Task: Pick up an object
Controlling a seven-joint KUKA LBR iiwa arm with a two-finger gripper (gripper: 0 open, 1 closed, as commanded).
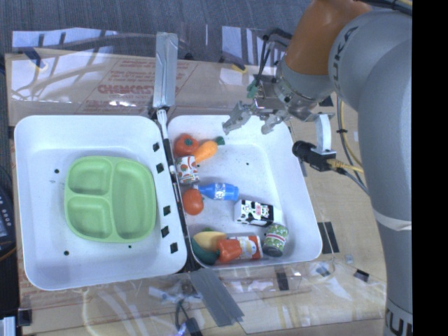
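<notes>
Two white bins [28, 208], one green plate [110, 198], open empty fingers [253, 122]

Arm: my grey KUKA arm [381, 82] comes in from the camera view's right, its bulk running down that side.
Band: the orange band [318, 37] sits just above my wrist, tilted toward the upper middle.
Wrist: angled down and to the left (cables run alongside it).
Gripper: my two-finger metal gripper [253, 121] hangs with its fingers [234, 120] spread apart, nothing between them.
</notes>
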